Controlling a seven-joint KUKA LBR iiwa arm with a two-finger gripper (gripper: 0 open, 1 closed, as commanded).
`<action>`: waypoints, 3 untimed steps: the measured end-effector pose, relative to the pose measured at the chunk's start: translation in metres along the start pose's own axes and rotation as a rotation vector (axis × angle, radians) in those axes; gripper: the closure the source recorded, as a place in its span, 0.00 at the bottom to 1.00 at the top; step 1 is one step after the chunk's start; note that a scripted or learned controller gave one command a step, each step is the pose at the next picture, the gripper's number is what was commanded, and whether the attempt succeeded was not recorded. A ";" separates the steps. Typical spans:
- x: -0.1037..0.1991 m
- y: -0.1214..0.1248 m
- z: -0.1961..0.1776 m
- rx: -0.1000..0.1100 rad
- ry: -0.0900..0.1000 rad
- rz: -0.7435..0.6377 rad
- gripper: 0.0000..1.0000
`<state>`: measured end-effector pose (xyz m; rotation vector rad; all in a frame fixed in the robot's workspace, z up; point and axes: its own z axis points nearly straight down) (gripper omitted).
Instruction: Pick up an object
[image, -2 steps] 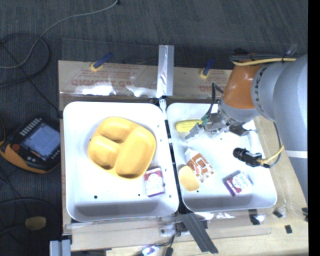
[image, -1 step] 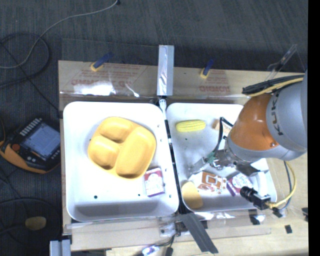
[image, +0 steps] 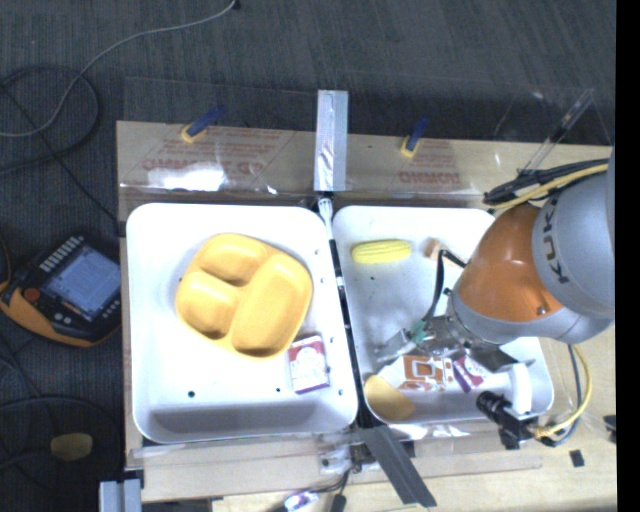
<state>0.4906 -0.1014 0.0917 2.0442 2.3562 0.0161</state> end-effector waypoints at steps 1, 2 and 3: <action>-0.024 0.052 0.002 0.011 0.008 0.007 0.00; -0.039 0.134 0.005 0.010 0.005 -0.023 0.00; -0.028 0.173 0.006 0.015 0.003 -0.236 0.00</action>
